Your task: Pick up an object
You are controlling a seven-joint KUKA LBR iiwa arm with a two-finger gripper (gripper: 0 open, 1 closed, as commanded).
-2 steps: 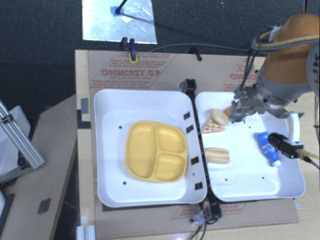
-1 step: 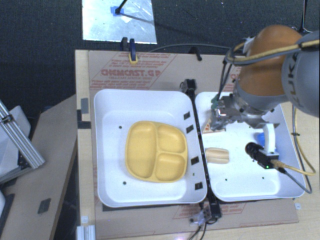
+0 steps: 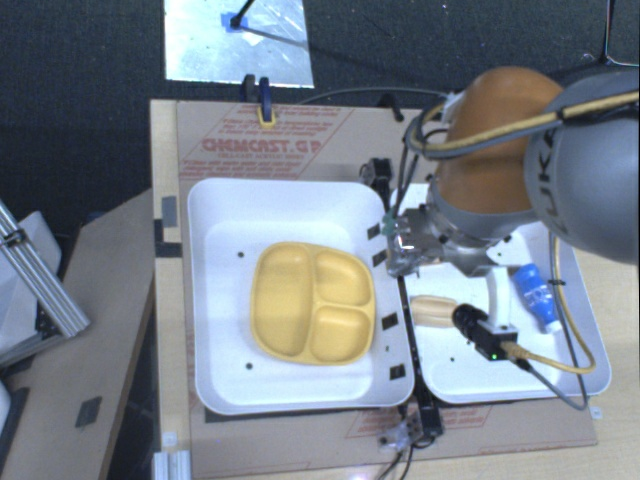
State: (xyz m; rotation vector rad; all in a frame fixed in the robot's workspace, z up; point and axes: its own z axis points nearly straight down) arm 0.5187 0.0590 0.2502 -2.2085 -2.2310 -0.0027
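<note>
Reaching in from your right, the arm point(image 3: 520, 158) is hanging over the right bin point(image 3: 585, 353), and its jaws point(image 3: 400, 253) are sitting near the divide between the bins; you cannot tell how they stand. A yellow tray point(image 3: 312, 302) is lying in the left bin point(image 3: 215, 268). A tan block point(image 3: 433, 311) and a blue bottle point(image 3: 536, 295) are lying in the right bin

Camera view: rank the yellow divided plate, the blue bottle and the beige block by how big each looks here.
1. Yellow divided plate, by far the largest, in the left bin.
2. and 3. Blue bottle and beige block in the right bin look alike in size; the arm covers part of each, so I won't rank them.
</note>
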